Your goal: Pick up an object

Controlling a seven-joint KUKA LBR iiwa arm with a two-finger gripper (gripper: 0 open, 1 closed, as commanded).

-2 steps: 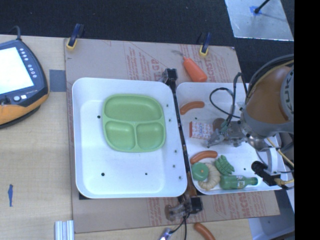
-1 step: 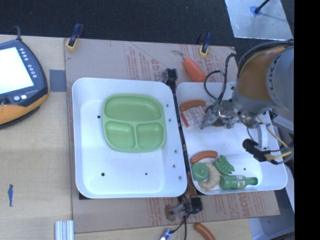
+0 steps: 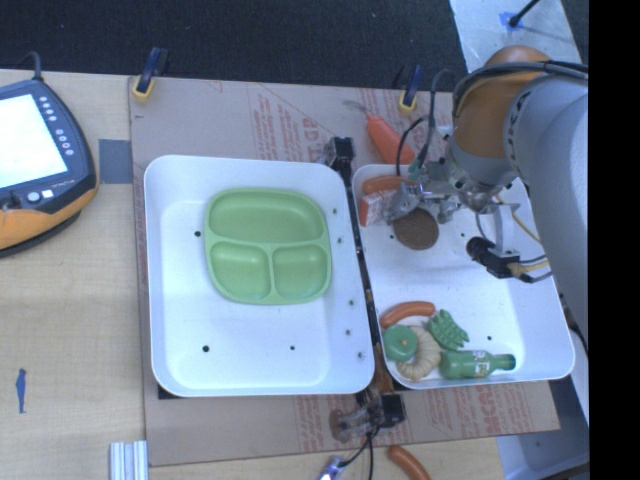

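The grey arm (image 3: 540,128) is reaching in from the right over the right-hand white bin (image 3: 535,313), its orange band sitting above the wrist. The gripper (image 3: 415,206) is hanging low at the far end of that bin, just above a round brown object (image 3: 415,231) lying near the bin's left wall; whether the jaws are apart or together I cannot tell, and nothing is showing between them. A reddish-orange piece (image 3: 378,184) is lying just beside the gripper, against the bin's far left corner. At the near end of the same bin a small heap is sitting: a sausage (image 3: 407,312), a green leafy toy (image 3: 447,329), a green round piece (image 3: 401,344) and a green bottle (image 3: 475,364). The left bin (image 3: 170,298) is carrying a green divided plate (image 3: 268,245). A carrot (image 3: 381,138) is lying on the worktop (image 3: 70,308) beyond the bins
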